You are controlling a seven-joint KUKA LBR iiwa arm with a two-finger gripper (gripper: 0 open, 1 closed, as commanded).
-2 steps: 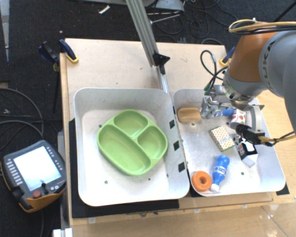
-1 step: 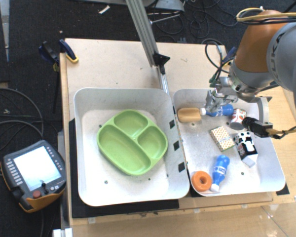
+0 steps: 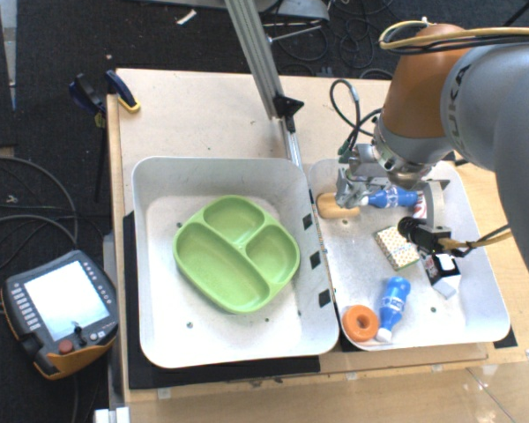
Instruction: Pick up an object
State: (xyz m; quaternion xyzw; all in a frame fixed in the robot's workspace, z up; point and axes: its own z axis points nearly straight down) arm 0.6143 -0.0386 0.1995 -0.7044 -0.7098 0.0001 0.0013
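— So, where is the gripper (image 3: pixel 353 190)?
— Low in the right-hand bin (image 3: pixel 473 296); whether it is open or closed I cannot tell. A tan wooden piece (image 3: pixel 333 208) lies just beside it, a blue object (image 3: pixel 393 199) next, the green plate (image 3: pixel 238 252) well apart.

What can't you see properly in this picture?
In the camera view:
- Blue thing beside the gripper: the arm covers part of it, so what it is stays unclear.
- Tan thing: the gripper covers one end.
- Right bin: its far corner lies behind the arm.
- Blue bottle: label too small to read.
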